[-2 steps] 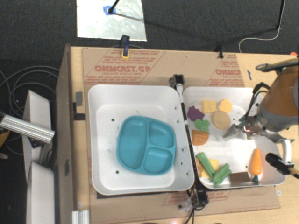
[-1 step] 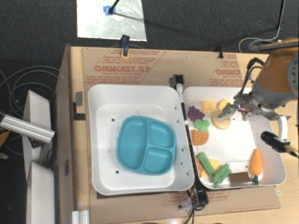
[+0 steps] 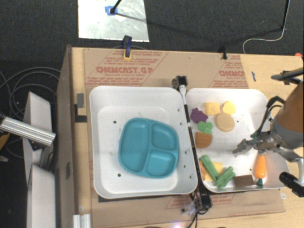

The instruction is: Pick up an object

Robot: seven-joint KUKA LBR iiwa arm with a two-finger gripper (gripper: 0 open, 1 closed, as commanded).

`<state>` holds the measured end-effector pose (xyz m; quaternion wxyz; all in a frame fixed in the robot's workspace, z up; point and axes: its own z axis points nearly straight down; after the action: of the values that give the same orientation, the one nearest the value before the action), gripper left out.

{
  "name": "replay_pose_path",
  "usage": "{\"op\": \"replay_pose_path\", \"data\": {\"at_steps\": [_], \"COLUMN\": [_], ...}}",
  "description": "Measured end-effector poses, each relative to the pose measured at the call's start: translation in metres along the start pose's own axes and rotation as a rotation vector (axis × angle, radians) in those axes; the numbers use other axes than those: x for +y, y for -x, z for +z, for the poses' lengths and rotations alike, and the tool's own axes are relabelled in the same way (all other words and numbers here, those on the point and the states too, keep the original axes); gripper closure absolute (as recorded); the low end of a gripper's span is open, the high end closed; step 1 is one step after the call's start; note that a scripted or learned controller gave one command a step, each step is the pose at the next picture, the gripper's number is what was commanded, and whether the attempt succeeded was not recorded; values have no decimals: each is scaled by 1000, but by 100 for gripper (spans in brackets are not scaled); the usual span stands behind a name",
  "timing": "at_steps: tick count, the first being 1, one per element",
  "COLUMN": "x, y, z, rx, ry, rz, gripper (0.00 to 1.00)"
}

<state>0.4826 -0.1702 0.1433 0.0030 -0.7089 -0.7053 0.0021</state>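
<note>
My gripper (image 3: 261,148) hangs over the right side of the right bin (image 3: 247,98). It looks open, with one dark finger (image 3: 241,148) reaching left and nothing between the fingers. An orange carrot (image 3: 260,166) lies just below it. To the left, in the same bin, lie a tan round cookie (image 3: 225,122), a yellow lemon (image 3: 229,108), a yellow cheese block (image 3: 212,109), purple grapes (image 3: 197,114), a green piece (image 3: 205,126) and an orange-brown wedge (image 3: 203,139). Green beans (image 3: 217,173) and a brown bar (image 3: 243,180) sit along the front wall.
The left bin (image 3: 107,103) holds a teal divided plate (image 3: 148,147). A ridge (image 3: 188,132) separates the two bins. The grey arm with its orange band (image 3: 290,115) comes in from the right, over the right bin's edge. Bare floor (image 3: 240,163) lies left of the carrot.
</note>
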Motion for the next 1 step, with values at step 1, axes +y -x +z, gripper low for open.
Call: {"op": "replay_pose_path", "data": {"at_steps": [1], "x": [113], "y": [-59], "z": [59], "rx": [-1], "ry": [16], "rz": [-18], "gripper": [0]}}
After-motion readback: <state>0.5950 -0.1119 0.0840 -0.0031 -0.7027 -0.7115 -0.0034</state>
